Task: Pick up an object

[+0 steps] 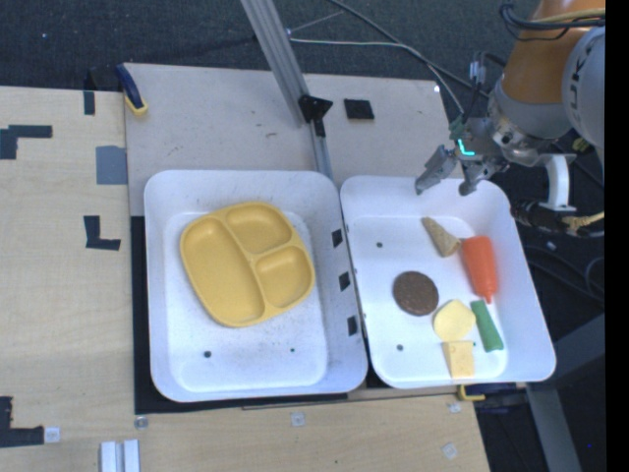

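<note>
I see my gripper (448,179) hovering over the right bin's (388,347) far rim, fingers spread apart with nothing between them. Just below the fingers lies a tan wedge (441,235), with the toy carrot (481,265) beside it and the brown disc (416,292) further down.

A yellow three-compartment plastic plate (248,262) is set in the left white bin (167,362); a brown round cookie (416,292) and an orange toy carrot (481,266) are placed in the right white bin (378,205).
</note>
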